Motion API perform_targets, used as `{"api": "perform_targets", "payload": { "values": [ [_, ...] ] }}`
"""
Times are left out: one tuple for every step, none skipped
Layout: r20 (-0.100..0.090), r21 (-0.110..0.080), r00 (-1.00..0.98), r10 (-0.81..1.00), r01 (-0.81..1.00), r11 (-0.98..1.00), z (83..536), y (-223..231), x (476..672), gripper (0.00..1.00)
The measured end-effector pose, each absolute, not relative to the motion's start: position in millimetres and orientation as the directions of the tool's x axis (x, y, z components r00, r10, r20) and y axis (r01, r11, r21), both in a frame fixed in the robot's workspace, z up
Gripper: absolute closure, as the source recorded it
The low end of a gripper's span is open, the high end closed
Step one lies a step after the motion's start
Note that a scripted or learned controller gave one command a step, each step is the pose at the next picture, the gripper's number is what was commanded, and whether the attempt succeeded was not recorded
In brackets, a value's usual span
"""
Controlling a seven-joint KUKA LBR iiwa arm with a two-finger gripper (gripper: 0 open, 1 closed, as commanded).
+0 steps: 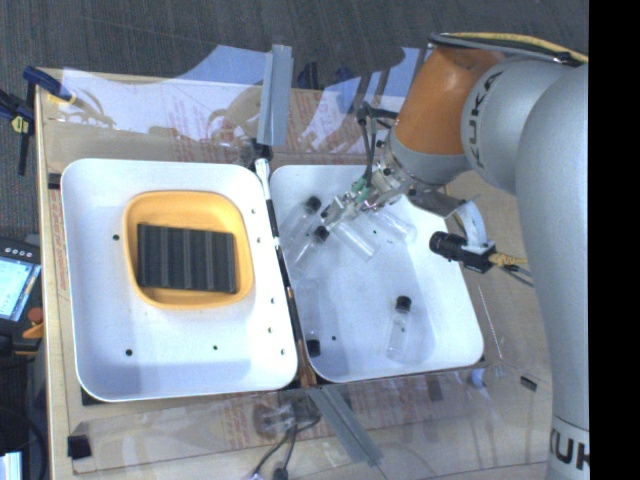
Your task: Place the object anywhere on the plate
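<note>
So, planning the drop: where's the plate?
The yellow plate sits in the left white bin, upper middle, holding a dark ridged insert.

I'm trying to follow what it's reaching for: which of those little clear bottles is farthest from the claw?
The clear vial lying alone near the right bin's front edge, black cap pointing away. The others cluster under the gripper near the back.

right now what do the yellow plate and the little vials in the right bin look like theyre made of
The plate: probably plastic, a matte yellow rim with soft rounded corners; its dark ribbed centre looks like a separate moulded insert. The vial near the right bin's front: clear glass or plastic, hard to tell which, see-through with a small black cap. The vials near the gripper look alike.
</note>
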State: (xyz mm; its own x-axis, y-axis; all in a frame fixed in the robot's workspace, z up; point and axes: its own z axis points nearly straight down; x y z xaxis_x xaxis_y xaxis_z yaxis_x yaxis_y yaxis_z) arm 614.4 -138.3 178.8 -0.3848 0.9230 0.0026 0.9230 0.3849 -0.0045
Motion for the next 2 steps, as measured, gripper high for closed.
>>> {"api": "perform_targets", "payload": {
  "values": [
    [0.002,-0.003,-0.428,0.904,0.904,0.428,207,-92,591.6,1.00],
    [0.000,-0.002,-0.511,0.860,0.860,0.511,216,-52,600.9,1.00]
  ]
}}
